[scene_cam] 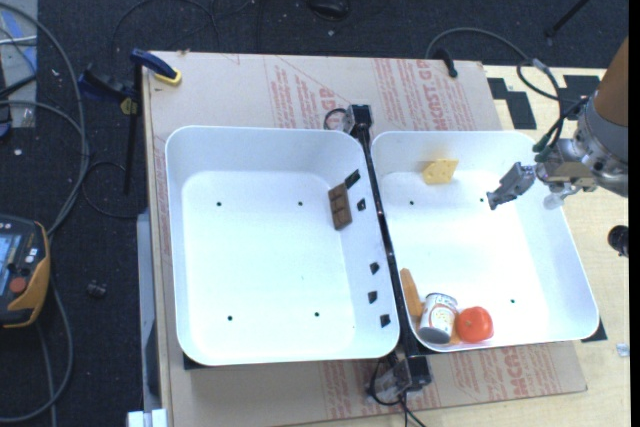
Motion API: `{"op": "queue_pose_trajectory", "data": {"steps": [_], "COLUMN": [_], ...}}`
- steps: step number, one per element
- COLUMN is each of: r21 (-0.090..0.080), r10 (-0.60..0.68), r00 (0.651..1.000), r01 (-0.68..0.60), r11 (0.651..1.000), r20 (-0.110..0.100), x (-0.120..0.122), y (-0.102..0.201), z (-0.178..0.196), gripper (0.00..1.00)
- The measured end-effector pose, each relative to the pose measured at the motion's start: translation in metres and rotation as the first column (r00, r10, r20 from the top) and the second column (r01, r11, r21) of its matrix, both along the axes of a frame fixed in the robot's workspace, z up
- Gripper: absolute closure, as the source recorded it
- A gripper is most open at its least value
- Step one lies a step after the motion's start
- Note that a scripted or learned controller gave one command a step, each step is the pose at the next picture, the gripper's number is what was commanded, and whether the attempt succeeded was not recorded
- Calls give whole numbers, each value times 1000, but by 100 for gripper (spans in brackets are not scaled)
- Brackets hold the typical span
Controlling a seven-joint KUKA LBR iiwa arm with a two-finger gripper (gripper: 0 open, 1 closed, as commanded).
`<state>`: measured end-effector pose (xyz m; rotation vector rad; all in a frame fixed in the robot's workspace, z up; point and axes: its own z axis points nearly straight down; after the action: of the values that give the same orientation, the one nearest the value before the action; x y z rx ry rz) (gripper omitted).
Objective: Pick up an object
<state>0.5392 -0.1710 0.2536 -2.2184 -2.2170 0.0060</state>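
Observation:
My gripper (507, 187) hangs over the right bin (540, 215) near its far right side, with nothing between its fingers. A yellow piece (440, 172) lies at the bin's far edge, to the gripper's left. In the near corner of the same bin lie an orange stick (410, 291), a small can (436, 316) and a red ball (474, 323). A brown chocolate bar (341, 207) leans on the right wall of the left bin (260, 245).
The bins sit side by side on a cardboard-covered bench (300, 85). A black divider strip (375, 235) runs between them. A blue and yellow clamp (155, 67) sits at the bench's far left corner. Cables trail on the dark floor beyond.

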Motion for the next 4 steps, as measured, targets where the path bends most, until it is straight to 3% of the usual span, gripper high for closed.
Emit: {"op": "queue_pose_trajectory", "data": {"steps": [1,4], "r21": [-1,0], "r10": [1,1], "r00": [1000,1000], "r01": [-1,-1], "r11": [1000,1000], "r20": [6,4], "x": [1,-13], "y": [0,3], "z": [3,-163], "gripper": [0,0]}}
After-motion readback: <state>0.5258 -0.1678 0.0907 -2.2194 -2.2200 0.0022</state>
